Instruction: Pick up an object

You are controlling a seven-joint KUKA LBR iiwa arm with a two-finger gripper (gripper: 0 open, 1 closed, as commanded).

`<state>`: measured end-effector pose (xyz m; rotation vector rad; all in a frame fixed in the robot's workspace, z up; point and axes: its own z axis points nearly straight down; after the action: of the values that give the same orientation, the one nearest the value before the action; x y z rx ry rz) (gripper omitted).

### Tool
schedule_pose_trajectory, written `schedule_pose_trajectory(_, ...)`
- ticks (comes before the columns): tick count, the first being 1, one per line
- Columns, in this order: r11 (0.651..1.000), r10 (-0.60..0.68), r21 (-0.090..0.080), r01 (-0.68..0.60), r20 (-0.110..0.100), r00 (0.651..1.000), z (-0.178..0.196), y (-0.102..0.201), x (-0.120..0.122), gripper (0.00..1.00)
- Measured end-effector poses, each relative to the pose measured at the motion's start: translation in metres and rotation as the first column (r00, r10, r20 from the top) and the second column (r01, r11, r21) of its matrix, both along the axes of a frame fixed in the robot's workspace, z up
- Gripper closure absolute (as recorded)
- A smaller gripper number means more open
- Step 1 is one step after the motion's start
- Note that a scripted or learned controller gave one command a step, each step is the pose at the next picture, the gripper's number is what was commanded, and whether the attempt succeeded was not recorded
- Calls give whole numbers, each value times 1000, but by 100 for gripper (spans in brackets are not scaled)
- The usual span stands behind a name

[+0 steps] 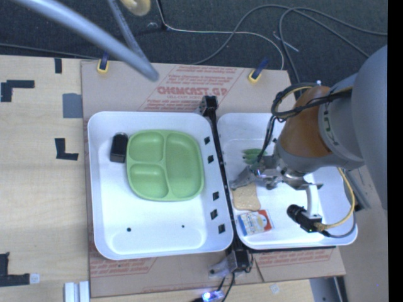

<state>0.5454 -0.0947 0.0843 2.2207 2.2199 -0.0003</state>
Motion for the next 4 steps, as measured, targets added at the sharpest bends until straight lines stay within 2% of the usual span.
schedule_pose_trajectory(1,1000,0,-1,0,7,1000,14,-1,2,100)
schedule_pose_trajectory(2,1000,1,1,-1,1,1000,76,0,-1,100)
schedule_pose_trajectory(3,1000,2,1,-2,3,1000,126,1,10,100)
schedule_pose_trajectory(4,1000,2,0,-2,3,1000,179,1,11,100)
